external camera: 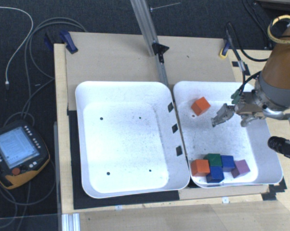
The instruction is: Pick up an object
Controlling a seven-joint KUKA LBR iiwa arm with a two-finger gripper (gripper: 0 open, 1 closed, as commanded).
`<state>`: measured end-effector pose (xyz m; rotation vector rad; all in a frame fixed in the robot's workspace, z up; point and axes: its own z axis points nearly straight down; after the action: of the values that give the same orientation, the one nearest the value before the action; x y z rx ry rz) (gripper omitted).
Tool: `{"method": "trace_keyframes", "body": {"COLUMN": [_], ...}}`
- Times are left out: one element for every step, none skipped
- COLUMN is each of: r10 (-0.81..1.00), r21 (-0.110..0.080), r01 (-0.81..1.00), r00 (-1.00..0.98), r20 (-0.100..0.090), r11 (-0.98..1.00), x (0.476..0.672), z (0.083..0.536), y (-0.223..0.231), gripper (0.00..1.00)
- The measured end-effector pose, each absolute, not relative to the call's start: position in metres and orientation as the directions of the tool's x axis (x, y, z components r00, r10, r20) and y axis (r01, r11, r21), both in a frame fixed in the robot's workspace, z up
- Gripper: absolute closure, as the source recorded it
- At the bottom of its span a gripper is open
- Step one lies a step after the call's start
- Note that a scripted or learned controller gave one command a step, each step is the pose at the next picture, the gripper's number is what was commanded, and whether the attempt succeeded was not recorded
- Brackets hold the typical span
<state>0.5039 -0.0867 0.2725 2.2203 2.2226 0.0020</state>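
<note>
Gripper (233, 117) hovers open at right of frame, holding nothing, just right of an orange cube (200, 106). Orange, green, blue and purple blocks (220, 167) cluster at the right bin's (231, 138) lower edge.

We see a bulky arm (279, 76) with a wide orange band, pale grey metal wrist below it, dark cable looping beside, two slim grey fingers (222, 115) on its gripper (233, 118)

A pendant (15, 152) lies on the floor far left of the jaws; two blue clamps (68, 41) grip the bench's far edge.
</note>
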Motion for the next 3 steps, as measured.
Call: {"method": "trace_keyframes", "body": {"r10": [1.000, 1.000, 1.000], "r21": [-0.002, -0.004, 0.000], "r01": [1.000, 1.000, 1.000], "r00": [0.000, -0.002, -0.006], "r20": [-0.002, 0.000, -0.003], "r11": [0.000, 0.002, 0.006], "x": [0.572, 0.612, 0.675], "z": [0.203, 0.131, 0.099], "y": [-0.111, -0.113, -0.081], "gripper": [0.00, 0.00, 0.00]}}
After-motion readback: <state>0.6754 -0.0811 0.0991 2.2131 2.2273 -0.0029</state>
